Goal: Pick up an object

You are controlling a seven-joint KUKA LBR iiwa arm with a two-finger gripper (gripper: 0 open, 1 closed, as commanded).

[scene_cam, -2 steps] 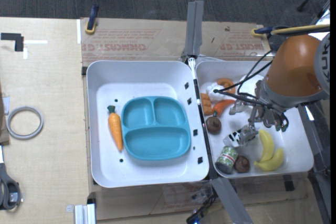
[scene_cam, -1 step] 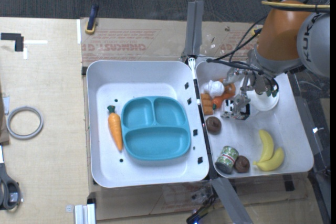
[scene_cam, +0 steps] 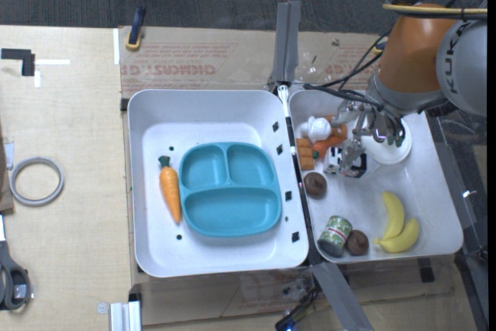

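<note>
Two white bins are seen from the camera view. The gripper (scene_cam: 350, 159) is lowered into the right bin (scene_cam: 434, 190) at its ten o'clock corner, among small orange and white toys (scene_cam: 316, 137) (finger state cannot be told). A banana (scene_cam: 397, 225) lies toward five o'clock. A carrot (scene_cam: 170, 190) is placed at nine o'clock of the blue plate (scene_cam: 230, 190).

**Off to the side on the pale surface**

On the pale wooden surface (scene_cam: 62, 244), a grey tape ring (scene_cam: 34, 181) lies at nine o'clock. Black-handled scissors (scene_cam: 11, 283) sit near eight, a blue-and-yellow clamp (scene_cam: 137, 29) at eleven, and a printed cardboard sheet (scene_cam: 194, 58) toward twelve.
</note>
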